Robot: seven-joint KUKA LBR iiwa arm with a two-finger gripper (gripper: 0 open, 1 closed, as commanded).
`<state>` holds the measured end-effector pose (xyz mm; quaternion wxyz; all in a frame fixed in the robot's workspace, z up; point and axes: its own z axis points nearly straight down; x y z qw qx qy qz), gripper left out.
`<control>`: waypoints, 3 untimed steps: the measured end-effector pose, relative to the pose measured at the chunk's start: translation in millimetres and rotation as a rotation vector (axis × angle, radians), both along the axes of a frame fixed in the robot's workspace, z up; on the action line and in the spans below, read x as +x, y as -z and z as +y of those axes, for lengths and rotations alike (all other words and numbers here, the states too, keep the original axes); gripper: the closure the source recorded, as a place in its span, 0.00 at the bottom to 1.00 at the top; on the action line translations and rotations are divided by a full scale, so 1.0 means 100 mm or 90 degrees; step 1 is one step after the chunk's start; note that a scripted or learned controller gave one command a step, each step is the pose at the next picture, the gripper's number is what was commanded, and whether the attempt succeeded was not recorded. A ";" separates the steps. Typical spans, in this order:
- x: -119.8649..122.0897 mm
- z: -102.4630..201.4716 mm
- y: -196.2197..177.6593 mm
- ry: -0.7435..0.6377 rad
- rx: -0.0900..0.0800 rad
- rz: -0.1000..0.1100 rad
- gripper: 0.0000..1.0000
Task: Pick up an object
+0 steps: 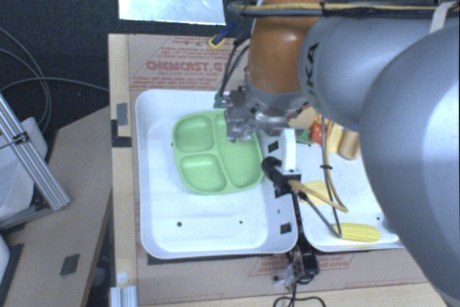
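The green tray (212, 154) lay in the left bin (154, 176), its upper right corner just under the gripper (241, 127). I could not tell how the gripper was set; the wrist hid that part. I judged this the reach-down step, with nothing yet lifted. Next I would need a firm bite on the tray's rim. Yellow corn (357, 231) sat well off right.
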<state>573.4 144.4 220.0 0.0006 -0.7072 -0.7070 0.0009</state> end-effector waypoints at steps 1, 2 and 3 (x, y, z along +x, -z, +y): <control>-0.43 0.26 -0.54 -0.005 0.003 -0.004 1.00; -0.80 -0.04 -0.38 0.000 0.000 0.000 1.00; -0.86 0.19 -1.47 -0.005 0.004 -0.010 1.00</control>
